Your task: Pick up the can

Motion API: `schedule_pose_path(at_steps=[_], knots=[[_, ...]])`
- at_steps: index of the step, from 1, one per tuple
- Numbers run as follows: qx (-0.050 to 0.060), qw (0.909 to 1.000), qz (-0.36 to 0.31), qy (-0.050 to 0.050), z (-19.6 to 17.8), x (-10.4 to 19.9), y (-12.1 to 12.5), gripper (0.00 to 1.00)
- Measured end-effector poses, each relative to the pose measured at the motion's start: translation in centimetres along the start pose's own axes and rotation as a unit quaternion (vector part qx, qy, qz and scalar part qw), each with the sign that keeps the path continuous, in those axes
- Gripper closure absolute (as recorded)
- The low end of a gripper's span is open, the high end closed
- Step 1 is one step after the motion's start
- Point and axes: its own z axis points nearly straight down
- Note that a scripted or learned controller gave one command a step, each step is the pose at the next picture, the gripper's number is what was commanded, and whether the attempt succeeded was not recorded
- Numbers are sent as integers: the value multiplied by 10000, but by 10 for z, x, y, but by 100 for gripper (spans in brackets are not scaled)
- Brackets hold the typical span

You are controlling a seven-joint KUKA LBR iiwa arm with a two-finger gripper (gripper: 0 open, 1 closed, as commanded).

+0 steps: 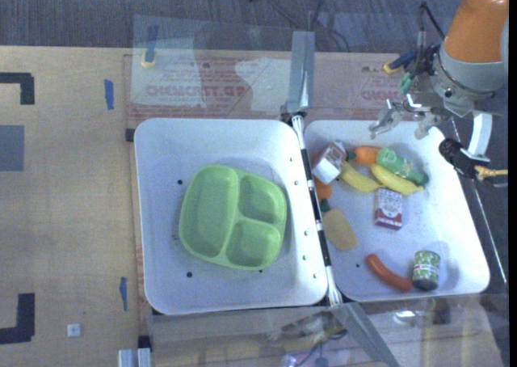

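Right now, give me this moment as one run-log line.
claw: open, above right bin's far edge | can: upright, near corner of right bin, beside sausage | held: nothing | pick: not yet done

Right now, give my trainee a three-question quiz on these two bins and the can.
1. True or false: the can stands in the same bin as the green plate.
2. Which lies right beside the can? A) sausage B) banana C) red box
3. Fill in: the gripper hovers at the ___ edge of the right bin, away from the can.

Key: 1 false; 2 A; 3 far
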Motion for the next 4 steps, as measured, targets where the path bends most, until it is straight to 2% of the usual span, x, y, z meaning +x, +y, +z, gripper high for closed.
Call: schedule_pose_path(at_steps=[1,2,3,4], knots=[[-4,9991,431,27,122,-94,-26,0],[-87,9981,-608,-18,146,-63,-137,0],[-110,9892,-1458,-30,146,-75,-153,0],[-63,9981,614,-31,147,-56,-158,0]])
